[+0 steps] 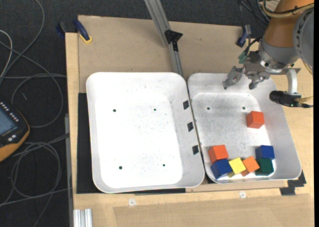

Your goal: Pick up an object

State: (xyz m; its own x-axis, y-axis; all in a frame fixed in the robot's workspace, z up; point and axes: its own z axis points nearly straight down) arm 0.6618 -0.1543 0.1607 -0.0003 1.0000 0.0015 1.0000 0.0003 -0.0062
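Note:
My gripper point(242, 82) hangs over the far edge of the right bin point(227, 116), fingers spread open and nothing between them. An orange cube point(255, 119) lies alone in the bin, nearer the camera than the gripper and slightly to its right. Along the bin's near edge sits a cluster: an orange block point(217, 152), a blue block point(222, 167), a yellow block point(237, 165), a small orange block point(251, 163), a blue block point(265, 151) and a green block point(265, 165).
The left bin point(134, 131) lies beside the right one, with black clips point(190, 126) along the shared edge. A slanted metal pole point(159, 16) rises from the bench behind the bins. Cables and a handheld device point(10, 128) lie on the floor at left.

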